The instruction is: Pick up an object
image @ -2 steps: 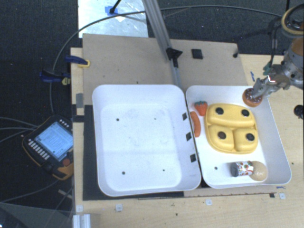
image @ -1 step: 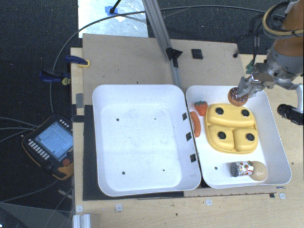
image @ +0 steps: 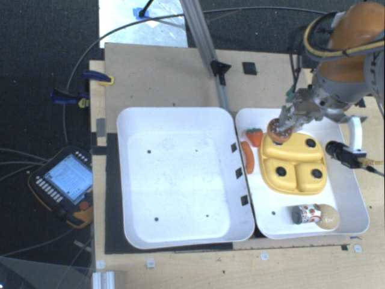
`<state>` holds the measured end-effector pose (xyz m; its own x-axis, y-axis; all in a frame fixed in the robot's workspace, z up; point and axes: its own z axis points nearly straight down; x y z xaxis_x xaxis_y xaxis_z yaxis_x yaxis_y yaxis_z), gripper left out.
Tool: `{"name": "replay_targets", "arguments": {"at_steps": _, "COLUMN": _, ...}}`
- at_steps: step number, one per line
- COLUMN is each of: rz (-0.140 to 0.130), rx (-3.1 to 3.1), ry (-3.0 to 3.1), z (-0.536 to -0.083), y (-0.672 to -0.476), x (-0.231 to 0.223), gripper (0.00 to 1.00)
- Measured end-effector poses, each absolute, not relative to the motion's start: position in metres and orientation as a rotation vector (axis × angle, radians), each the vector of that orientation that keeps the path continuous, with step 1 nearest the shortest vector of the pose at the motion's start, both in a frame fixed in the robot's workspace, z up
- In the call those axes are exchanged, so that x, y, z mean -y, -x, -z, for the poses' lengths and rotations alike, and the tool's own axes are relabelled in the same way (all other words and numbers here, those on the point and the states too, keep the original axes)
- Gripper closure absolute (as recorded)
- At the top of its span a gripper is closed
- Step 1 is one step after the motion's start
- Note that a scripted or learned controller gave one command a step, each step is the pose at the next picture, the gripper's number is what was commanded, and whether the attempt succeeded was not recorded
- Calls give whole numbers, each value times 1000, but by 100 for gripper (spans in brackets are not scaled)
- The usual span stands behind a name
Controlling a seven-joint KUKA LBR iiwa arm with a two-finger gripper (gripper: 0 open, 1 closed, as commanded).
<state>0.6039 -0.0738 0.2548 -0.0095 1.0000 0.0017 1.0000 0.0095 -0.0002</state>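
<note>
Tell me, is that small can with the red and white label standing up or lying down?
Lying down. The small can with the red and white label rests on its side in the right white bin, its dark end facing left.

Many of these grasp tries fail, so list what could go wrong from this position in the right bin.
1. The gripper is down at the top left corner of the yellow block, beside the orange carrot; it may catch an edge and slip off.
2. The things lie close together, so closing could shove the carrot or the orange piece toward the bin wall.
3. The small can lies apart, likely unaffected.
</note>
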Motion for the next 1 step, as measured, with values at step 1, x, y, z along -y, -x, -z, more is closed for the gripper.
{"name": "replay_targets", "arguments": {"at_steps": 1, "rz": 4, "rx": 2233, "ry": 2208, "z": -255, "y": -601, "x": 12, "gripper": 100}}
